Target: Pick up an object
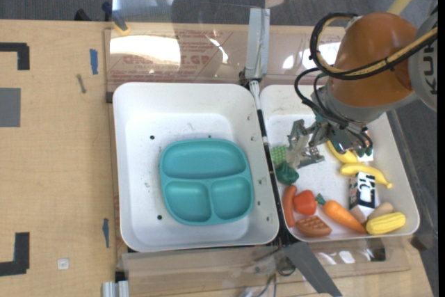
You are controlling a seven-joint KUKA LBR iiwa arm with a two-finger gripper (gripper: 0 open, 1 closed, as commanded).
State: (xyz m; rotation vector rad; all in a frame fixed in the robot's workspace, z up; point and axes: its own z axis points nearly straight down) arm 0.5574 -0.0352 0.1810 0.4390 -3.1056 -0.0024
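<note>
My gripper (303, 147) hangs low in the right bin (407, 181), jaws spread, holding nothing; toy food crowds the near end, so the green piece (286, 172) just beneath my fingertips looks the handiest pick; teal tray (206, 179) fills the left bin (132, 149).
</note>
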